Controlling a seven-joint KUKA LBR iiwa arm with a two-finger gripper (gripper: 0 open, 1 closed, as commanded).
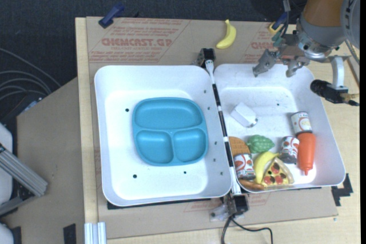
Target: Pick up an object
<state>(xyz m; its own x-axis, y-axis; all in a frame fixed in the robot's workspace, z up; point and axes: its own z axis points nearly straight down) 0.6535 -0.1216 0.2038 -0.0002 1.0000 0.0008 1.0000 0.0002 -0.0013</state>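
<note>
Your gripper (278, 66) hangs over the far edge of the right bin (329, 148) with its fingers spread apart and nothing between them. Below it in that bin you have a white block (243, 115). Nearer the front lie a carrot (307, 151), cans, a banana (262, 162) and a pizza slice (277, 173). The left bin (111, 163) holds a blue tray (169, 130).

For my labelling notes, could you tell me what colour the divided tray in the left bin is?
Light blue tray, clearest in the camera view.
</note>
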